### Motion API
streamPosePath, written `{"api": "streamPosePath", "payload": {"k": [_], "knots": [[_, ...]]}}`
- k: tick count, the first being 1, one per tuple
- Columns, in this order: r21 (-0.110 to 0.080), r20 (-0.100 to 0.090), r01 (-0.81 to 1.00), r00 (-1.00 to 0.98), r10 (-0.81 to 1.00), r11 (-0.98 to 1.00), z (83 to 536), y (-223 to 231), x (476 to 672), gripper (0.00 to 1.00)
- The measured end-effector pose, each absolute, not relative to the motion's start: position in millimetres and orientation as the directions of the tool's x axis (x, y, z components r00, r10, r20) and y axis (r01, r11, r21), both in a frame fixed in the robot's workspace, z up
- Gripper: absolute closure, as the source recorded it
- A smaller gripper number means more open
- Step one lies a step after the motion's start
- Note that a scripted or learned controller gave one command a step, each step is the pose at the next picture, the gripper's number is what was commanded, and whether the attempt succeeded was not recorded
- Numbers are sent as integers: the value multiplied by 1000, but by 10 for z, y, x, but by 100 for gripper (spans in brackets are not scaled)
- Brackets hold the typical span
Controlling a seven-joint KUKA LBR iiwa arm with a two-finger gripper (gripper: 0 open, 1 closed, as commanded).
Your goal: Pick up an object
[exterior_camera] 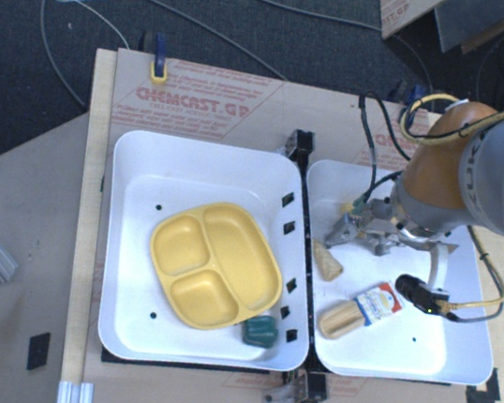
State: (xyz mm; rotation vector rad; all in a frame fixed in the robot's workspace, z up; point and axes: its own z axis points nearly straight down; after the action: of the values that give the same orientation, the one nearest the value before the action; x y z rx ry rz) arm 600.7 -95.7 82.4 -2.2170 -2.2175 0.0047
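Camera view. The tabletop carries two shallow white bins side by side. The arm reaches in from the right, and the pincer hangs over the upper left part of the right bin. The wrist hides the tool from above, so it cannot be told how far the pincer is open. Nothing is seen held in it.

Step in hand: approach, judged from the position. No object is lifted. The tan piece lies on the floor of the right bin, just below and left of the pincer and close to the wall shared with the left bin. It is the nearest candidate, and so the likely target. The labelled stick (tan body, white wrapper with red and blue print) lies slantwise nearer the front of the same bin.

Next move: centre the pincer over the tan piece, descend and close. The nearby bin wall leaves little room on that side, so a miss is possible.

Count:
- Bins: two.
- Left bin: one yellow plate with three compartments, and one teal block touching the plate's lower right rim.
- Right bin: one tan piece and one labelled stick.
- Loose objects in total: four.
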Motion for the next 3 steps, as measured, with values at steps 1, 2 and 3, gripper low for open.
{"api": "streamPosePath", "payload": {"k": [1,2,3], "knots": [[0,2,1000,0,1000,0,965,-958,6025,100],[5,0,1000,0,1000,0,1402,-971,6038,100],[7,0,1000,-2,1000,2,1994,-883,6017,100]]}}
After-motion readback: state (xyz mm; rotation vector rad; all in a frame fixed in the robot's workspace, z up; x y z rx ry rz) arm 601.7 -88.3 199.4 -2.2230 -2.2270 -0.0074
